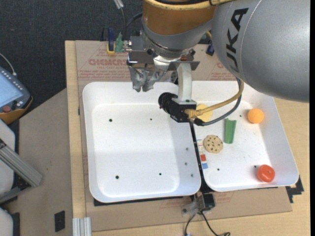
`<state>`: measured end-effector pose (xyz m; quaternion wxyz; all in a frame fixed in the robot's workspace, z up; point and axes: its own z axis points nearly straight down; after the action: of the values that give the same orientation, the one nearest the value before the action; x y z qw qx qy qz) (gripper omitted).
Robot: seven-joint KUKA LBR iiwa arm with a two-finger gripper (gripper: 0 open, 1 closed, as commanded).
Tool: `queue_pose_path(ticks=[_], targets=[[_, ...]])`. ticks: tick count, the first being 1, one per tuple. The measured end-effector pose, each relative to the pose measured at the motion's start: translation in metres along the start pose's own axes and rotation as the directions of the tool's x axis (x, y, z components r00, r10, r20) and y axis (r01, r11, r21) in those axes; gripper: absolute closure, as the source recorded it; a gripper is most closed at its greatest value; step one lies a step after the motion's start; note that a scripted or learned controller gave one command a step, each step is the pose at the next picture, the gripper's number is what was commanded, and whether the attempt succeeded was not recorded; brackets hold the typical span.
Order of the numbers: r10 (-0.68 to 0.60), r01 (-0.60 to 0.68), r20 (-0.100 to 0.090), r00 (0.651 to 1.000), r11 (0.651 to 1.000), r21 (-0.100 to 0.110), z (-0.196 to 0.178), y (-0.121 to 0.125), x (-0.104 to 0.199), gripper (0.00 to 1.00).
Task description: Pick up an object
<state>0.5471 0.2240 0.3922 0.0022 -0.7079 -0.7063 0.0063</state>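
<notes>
Closest to us is the big grey arm, which comes in from 2 o'clock and covers the far side of the bench. Its gripper hangs over the left bin, right at the rim at 12 o'clock. I cannot tell if the gripper is open or closed. I see nothing in it, so I think the pick is not done yet.

All the things to pick lie in the right bin, well apart from the gripper:
- An orange ball sits at 1 o'clock in that bin.
- A green block lies near the middle.
- A cookie lies just beside the block, at 8 o'clock from it.
- A red ball sits alone at 5 o'clock, near the rim.

So most of the job is left, I think. The gripper has to go over to the right bin, come down on one thing, close on it and lift.

Both bins sit on brown cardboard. The two rims that meet between the bins stand in the way. The cookie is flat and lies near those rims, so it looks hard to grab. Both balls may roll away.
</notes>
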Motion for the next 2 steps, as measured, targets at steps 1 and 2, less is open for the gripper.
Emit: queue_pose_path(ticks=[1,2], targets=[[-0.001,0.001,-0.009,1.0,1.0,-0.023,-0.0795,0.0384,0.0001,1.0],[-0.003,0.003,-0.007,1.0,1.0,-0.017,-0.0859,0.0368,0.0008,1.0]])
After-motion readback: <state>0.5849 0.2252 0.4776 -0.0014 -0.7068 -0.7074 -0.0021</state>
